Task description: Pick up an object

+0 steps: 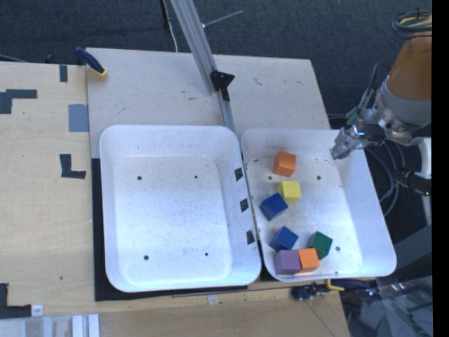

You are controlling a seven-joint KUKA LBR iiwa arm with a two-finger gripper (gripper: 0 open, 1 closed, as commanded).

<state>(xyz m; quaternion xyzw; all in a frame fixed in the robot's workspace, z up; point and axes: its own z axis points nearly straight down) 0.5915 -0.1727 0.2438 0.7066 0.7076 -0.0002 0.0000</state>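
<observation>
Several small blocks lie in the right bin [365, 209]: an orange cube [284, 163] near the back, a yellow cube [290, 191] and a blue cube [273, 206] below it, then a second blue block [284, 238], a green block [320, 244], a purple block [286, 262] and a small orange block [309, 259] near the front rim. My gripper [342, 146] hangs at the right bin's far right corner, above its rim, well to the right of the orange cube. Nothing shows between its fingertips.
The left bin [112, 188] stands beside the right one. A slanted metal rail [196, 41] runs down to the gap between the bins. A blue and yellow tool [91, 60] lies at the bench's back left. Cables [403, 181] hang right of the bins.
</observation>
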